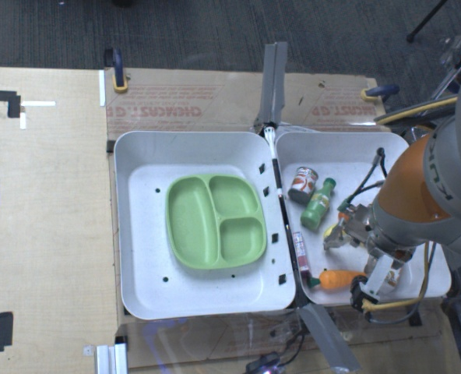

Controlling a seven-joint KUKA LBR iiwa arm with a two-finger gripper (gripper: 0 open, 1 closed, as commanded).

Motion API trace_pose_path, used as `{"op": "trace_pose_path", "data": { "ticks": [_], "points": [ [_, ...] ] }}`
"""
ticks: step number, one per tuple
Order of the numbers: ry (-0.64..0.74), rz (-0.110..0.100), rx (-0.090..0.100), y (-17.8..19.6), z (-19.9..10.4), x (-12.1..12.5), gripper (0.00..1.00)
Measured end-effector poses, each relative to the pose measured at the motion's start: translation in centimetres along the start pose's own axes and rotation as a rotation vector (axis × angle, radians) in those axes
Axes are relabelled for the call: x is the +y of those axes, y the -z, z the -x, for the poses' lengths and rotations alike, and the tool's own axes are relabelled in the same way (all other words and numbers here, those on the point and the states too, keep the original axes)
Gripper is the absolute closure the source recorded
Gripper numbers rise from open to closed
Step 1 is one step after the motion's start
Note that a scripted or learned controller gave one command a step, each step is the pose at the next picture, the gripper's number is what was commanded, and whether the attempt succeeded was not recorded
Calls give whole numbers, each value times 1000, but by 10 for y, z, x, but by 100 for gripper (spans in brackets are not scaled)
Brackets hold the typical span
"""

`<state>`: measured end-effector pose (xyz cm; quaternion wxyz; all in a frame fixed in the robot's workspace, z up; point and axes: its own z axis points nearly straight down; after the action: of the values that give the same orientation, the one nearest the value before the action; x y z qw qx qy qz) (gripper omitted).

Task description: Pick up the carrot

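Note:
The orange carrot (339,280) lies on its side near the front edge of the right bin (347,148), its tip pointing left. My gripper (338,234) hangs over the right bin's middle, just behind the carrot and a little right of the green bottle (317,205). The carrot is apart from the gripper and nothing is seen held in it. The grey arm with its orange band (412,194) covers the bin's right side.
A red and white can (303,184) lies behind the green bottle. A thin red and dark pen (300,254) lies along the right bin's left wall. The left bin (137,209) holds a green divided plate (216,221).

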<state>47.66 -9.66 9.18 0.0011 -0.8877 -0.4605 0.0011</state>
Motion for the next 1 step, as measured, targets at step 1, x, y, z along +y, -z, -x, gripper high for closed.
{"op": "trace_pose_path", "data": {
  "ticks": [1],
  "points": [
    [84,2,0,100,-25,-17,0]
  ]
}}
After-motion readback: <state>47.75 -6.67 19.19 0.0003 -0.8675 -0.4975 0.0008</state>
